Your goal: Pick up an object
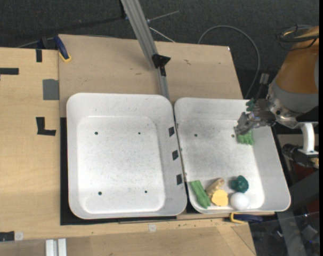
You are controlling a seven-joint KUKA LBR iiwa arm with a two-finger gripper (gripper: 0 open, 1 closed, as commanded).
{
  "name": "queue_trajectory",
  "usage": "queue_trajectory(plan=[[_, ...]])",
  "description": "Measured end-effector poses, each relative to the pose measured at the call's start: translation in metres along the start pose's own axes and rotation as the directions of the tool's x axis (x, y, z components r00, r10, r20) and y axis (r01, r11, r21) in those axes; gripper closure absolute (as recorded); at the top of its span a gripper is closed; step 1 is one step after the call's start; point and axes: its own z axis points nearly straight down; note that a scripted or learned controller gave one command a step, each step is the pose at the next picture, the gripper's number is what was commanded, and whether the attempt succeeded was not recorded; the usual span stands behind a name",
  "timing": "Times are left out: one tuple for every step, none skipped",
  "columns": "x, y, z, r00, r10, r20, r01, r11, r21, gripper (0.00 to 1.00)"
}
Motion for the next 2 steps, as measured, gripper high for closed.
queue_trajectory(plan=[[0.046, 0.011, -0.006, 1.000, -0.001, 0.000, 0.001, 1.000, -0.001, 1.00], [0.093, 0.034, -0.003, 1.000, -0.001, 0.000, 0.001, 1.000, -0.001, 1.00]])
